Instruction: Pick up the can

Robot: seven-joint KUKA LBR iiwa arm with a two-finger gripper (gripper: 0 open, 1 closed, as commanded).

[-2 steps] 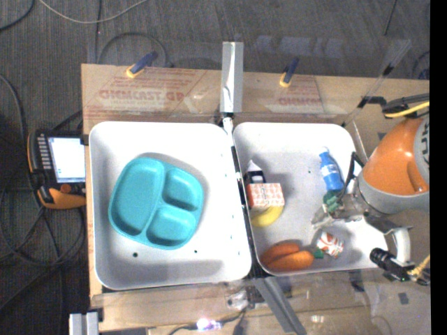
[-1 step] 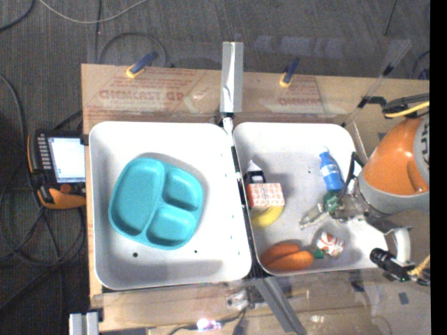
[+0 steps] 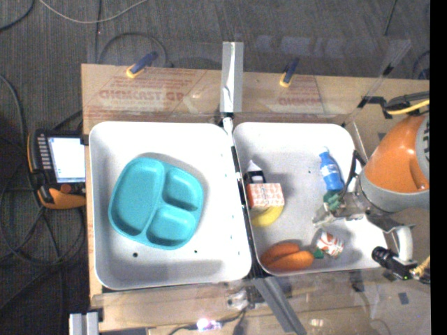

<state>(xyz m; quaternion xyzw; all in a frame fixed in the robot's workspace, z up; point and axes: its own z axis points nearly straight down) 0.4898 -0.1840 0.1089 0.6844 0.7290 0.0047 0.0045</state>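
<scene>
Can (image 3: 330, 243): small, white with red-orange markings, lying tipped in the right bin's near right corner area, close to the front wall. Its round end faces roughly up toward the camera. Label detail too small to read. Sits just right of an orange carrot-like item.

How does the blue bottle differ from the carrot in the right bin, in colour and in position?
The blue bottle is blue with a white cap; the carrot is orange. The bottle lies near the bin's right side, lengthwise toward the far wall; the carrot lies crosswise at the near wall. Both lie flat in the right bin.
</scene>
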